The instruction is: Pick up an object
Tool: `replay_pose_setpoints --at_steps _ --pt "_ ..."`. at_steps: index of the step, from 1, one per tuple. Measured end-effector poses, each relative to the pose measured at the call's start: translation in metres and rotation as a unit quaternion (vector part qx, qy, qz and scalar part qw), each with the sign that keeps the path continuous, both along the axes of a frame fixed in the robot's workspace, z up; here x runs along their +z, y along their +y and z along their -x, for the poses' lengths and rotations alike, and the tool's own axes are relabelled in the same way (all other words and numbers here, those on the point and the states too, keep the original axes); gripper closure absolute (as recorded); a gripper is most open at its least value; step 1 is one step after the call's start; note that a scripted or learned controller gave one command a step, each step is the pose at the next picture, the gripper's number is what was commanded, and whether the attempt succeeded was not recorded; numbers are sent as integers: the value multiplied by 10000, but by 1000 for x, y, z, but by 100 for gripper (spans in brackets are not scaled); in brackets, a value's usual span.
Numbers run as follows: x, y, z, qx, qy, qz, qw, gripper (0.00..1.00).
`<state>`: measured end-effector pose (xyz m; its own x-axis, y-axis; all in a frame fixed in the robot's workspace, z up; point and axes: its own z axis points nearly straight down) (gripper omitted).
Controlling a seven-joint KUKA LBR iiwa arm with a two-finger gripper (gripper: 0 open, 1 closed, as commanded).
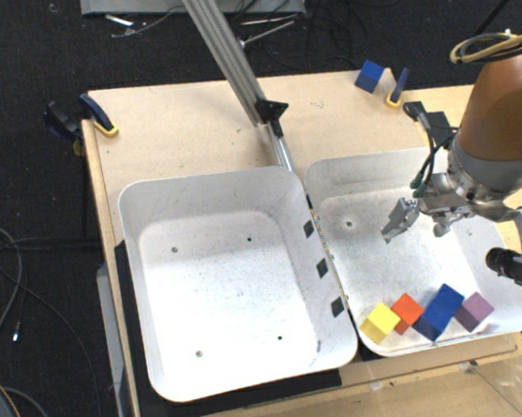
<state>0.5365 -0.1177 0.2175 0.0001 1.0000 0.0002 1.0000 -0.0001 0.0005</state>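
The arm reaches in over the right bin (334,184), its gripper (400,221) poised above the floor; whether it grips anything cannot be told. Yellow block (381,321), orange block (406,309), blue block (441,310) and purple block (475,310) line the near wall.

Both bins are white, the left bin (218,284) and the right bin (372,189) alike, each faintly speckled with dark flecks and small dark dots. Along the near edge of the right bin sit a yellow block (381,322), an orange block (406,309), a deep blue block (440,310) and a pale purple block (475,310). Another blue block (370,74) lies on the table (185,127), which is light tan wood. The arm (505,121) is grey with an orange band, and the gripper (400,221) is grey metal. The floor (22,185) around is black.
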Motion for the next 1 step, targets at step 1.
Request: replay_pose_setpoints --at_steps 1 --pt "-124 -34 1 -10 -7 9 10000 0"
